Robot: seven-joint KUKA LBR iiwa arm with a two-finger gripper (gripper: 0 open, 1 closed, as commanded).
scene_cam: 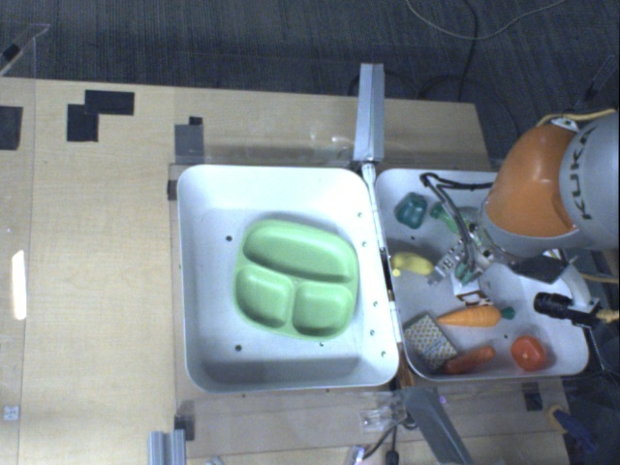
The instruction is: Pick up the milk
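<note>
**Arm low over the right bin, milk not yet made out**

We see the grey arm with its orange band reaching in from the right of the frame, its pincer lowered into the right-hand shallow white bin. The metal parts at its tip are small and cluttered against the bin floor, so we cannot tell how far the pincer is parted, nor whether anything sits in it.

Around the tip lie the loose items: a teal plastic piece toward the bin's upper left, a small yellow lemon-shaped toy at the left wall, an orange carrot just below the pincer, a grey checked block at lower left, a reddish sausage-like piece and a red tomato-like ball along the bottom edge.

We cannot pick out the milk with any confidence; we judge it may lie under the wrist, since the arm covers the bin's upper right part.

The left white bin at the frame's centre carries a light green divided tray, well apart from the pincer, presumably kept as a drop-off place.
</note>
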